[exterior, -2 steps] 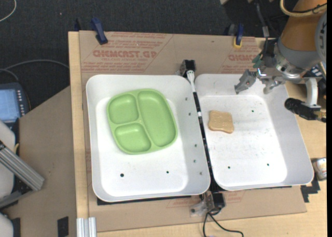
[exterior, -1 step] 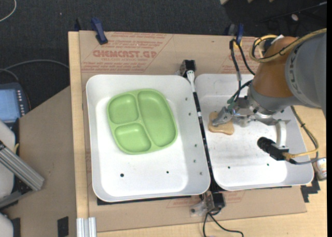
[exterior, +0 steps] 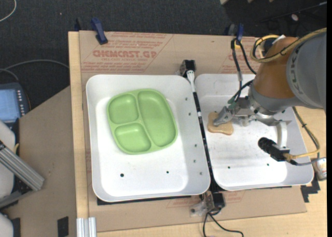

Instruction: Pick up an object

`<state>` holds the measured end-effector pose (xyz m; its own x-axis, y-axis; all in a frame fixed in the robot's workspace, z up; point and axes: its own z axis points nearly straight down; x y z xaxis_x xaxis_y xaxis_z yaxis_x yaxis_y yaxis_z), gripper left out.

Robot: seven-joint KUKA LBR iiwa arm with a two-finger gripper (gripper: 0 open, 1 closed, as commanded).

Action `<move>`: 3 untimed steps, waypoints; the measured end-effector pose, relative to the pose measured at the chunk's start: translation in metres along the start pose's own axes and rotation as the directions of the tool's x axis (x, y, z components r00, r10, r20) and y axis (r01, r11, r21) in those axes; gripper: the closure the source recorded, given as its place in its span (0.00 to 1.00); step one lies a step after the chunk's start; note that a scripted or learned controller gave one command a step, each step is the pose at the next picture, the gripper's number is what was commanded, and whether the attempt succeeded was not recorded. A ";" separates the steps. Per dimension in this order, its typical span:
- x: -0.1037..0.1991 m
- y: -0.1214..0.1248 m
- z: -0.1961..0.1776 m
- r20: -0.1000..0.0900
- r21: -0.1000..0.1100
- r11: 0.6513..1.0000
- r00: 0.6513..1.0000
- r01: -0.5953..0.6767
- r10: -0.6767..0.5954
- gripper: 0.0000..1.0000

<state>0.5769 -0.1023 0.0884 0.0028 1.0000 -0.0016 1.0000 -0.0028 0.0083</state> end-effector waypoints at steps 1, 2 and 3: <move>0.009 -0.005 0.000 0.000 0.001 1.000 1.000 0.002 -0.002 0.00; 0.010 -0.059 0.000 -0.001 0.000 1.000 1.000 -0.001 0.001 0.00; 0.010 -0.057 -0.011 0.000 -0.004 1.000 1.000 0.001 -0.001 1.00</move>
<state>0.5203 -0.0923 0.0987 0.0021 1.0000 -0.0019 0.9999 -0.0021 0.0123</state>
